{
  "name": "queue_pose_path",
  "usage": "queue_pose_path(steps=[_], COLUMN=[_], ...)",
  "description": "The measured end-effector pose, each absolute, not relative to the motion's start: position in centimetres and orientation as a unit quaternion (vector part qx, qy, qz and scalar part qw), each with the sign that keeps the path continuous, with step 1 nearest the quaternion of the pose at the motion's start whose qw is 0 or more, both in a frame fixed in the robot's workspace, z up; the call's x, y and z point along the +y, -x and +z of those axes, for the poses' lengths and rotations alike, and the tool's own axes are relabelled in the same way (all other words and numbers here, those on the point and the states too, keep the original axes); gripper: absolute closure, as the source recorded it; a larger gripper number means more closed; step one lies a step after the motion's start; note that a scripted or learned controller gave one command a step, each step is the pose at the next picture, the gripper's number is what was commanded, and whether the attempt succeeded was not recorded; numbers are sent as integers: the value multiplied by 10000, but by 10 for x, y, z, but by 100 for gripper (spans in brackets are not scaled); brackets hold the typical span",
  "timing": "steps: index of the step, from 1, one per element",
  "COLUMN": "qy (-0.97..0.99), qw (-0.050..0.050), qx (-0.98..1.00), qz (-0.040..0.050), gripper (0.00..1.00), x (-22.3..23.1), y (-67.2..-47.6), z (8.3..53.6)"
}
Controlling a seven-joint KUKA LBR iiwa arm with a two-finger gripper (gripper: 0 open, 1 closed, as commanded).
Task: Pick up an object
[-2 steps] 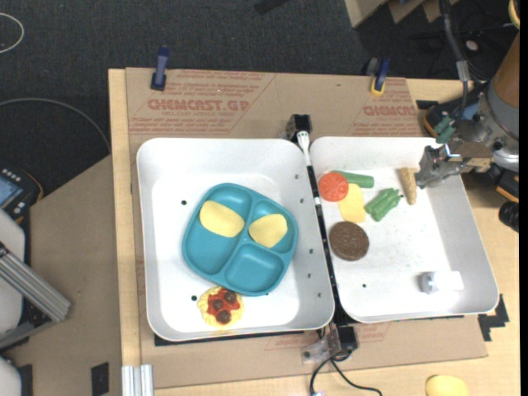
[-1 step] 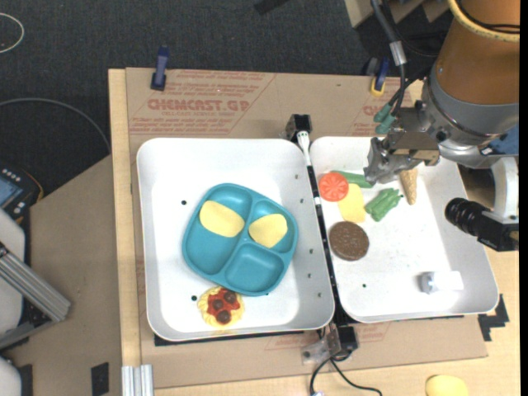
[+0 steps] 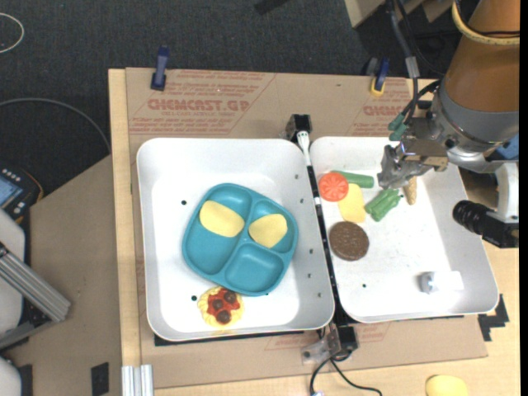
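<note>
My gripper point(image 3: 399, 174) hangs over the upper middle of the right bin point(image 3: 462, 304), on the grey arm with its orange band. Just below it lies a green cylinder point(image 3: 382, 205), tilted, and a small tan piece point(image 3: 410, 193) sits at its right side. To its left are a red-orange tomato point(image 3: 334, 186), a thin green piece point(image 3: 359, 177) and a yellow piece point(image 3: 352, 204). A brown round cookie point(image 3: 350, 241) lies lower down. I cannot see anything held in the gripper.
A small grey item point(image 3: 427, 283) lies near the right bin's front. The left bin point(image 3: 157, 221) holds a blue divided plate point(image 3: 210, 254) with two yellow pieces, and a small pizza slice point(image 3: 219, 305) lies in front of it. A black part point(image 3: 483, 221) sticks out at the far right.
</note>
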State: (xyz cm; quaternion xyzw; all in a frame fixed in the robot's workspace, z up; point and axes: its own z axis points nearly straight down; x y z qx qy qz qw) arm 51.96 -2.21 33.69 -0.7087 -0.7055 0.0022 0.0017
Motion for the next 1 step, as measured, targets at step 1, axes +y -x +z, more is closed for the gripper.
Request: queue_pose_path(steps=[1], qy=[7102], qw=[25], qx=[-7040], qz=[31], gripper=[100], x=[-114], y=[-527], z=[255])
